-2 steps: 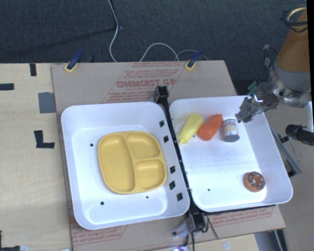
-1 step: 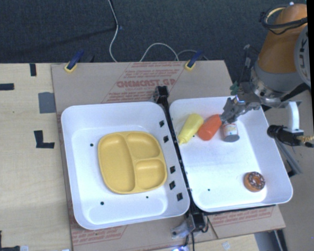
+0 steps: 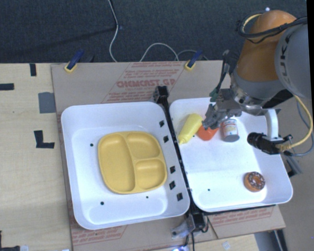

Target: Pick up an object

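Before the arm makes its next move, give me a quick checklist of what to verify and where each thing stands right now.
1. Gripper over the right bin: ok, above its far side.
2. Target close by: ok, the yellow object and orange object lie right beside it.
3. Finger opening: cannot tell.
4. Anything held: cannot tell.
5. Crowding: not ok, the small jar stands close against the orange object.
6. Donut apart from the others: ok, alone near the front right corner.
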{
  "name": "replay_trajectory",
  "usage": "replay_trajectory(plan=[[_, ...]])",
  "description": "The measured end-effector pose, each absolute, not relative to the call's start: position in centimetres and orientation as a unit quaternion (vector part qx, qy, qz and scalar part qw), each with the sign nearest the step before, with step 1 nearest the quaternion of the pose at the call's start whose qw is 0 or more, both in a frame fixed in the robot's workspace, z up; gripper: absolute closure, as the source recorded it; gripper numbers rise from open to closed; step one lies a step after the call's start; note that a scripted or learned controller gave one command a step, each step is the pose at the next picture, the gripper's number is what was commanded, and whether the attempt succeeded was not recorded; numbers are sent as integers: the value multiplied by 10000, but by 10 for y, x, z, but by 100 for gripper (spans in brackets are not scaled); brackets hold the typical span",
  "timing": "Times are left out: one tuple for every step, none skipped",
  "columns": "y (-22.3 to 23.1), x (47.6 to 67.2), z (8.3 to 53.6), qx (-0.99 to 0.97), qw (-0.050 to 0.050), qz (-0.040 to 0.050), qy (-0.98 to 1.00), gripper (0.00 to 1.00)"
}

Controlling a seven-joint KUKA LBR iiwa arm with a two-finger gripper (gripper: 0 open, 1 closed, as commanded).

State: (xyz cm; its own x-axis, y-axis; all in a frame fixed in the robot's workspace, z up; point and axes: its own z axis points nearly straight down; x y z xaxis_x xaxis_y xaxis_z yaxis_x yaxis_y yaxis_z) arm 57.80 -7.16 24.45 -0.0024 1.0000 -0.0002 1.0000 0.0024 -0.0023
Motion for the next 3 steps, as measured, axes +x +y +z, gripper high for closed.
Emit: replay_trajectory(plan=[[-11,574,244,-7058,8,7,-7084,100],[35,569,244,-7053,10,7,-7090,100],[82,579,232,-7055,4,9,-7087,100]])
